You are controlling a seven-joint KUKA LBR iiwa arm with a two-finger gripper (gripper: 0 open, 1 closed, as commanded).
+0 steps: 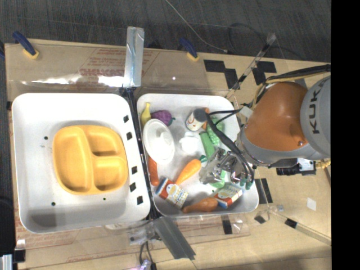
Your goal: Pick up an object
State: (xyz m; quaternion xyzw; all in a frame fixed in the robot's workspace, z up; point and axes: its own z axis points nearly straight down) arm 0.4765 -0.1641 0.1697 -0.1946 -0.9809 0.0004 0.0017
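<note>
The tool (pixel 224 172), grip state unclear, hangs over toys just right of a toy carrot (pixel 188 171): light, stiff, smooth plastic, best pinched mid-body.

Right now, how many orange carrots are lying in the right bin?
3. One carrot lies slanted mid-bin, another runs along the left wall, a third lies by the bottom edge. The gripper and clutter may hide more.
</note>
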